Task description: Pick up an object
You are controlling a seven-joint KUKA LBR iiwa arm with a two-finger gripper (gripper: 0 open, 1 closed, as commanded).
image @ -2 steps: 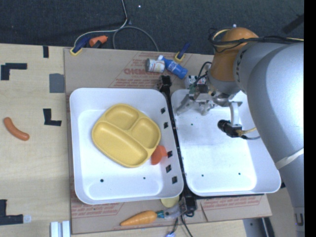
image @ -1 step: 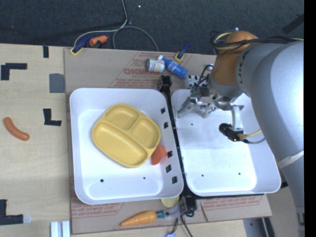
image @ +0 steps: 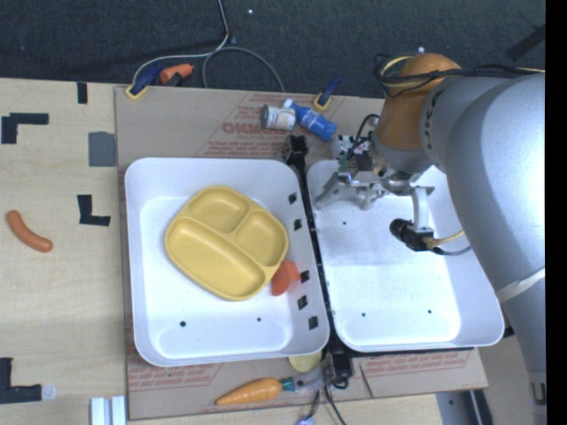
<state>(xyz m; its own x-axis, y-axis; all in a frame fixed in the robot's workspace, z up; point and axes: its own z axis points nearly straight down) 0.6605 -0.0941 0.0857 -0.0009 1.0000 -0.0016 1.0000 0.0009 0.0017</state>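
A yellow divided plate (image: 226, 240) lies in the left bin (image: 146, 264). A small orange-red piece (image: 283, 278) rests against the plate's right edge. My gripper (image: 351, 189) hangs low over the far left corner of the right bin (image: 443, 317), close to the divider between the bins. It is well apart from the plate and the orange-red piece. The grey arm with its orange band (image: 403, 118) reaches in from the right and hides the right bin's far edge.
Outside the bins, a toy carrot (image: 251, 391) lies at the front, a blue and white bottle (image: 301, 118) at the back, and a sausage (image: 28, 231) far left. A clamp (image: 159, 76) and a cable sit at the back left.
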